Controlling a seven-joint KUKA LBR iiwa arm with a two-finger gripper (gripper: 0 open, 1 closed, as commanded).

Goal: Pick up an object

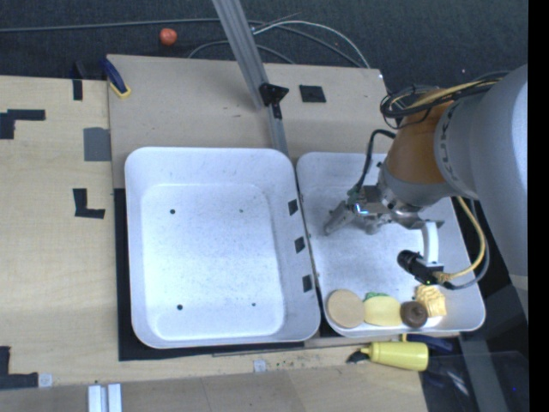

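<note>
My gripper (340,213) hangs over the upper middle of the right bin (334,174), its fingers pointing left and spread open with nothing between them. The loose objects lie along that bin's near edge, well below the gripper: a tan round disc (346,308), a pale yellow piece (383,312) with a small green piece (376,297) behind it, a brown round piece (414,314) and a yellow block (431,301). The grey arm with its orange band (420,153) covers the bin's right side.
The left bin (206,247) sits beside the right one, sharing a raised rim. A yellow-handled tool (399,354) lies on the bench just outside the right bin's near edge. A slanted metal pole (249,54) stands behind the bins. A small red ball (168,35) rests far back.
</note>
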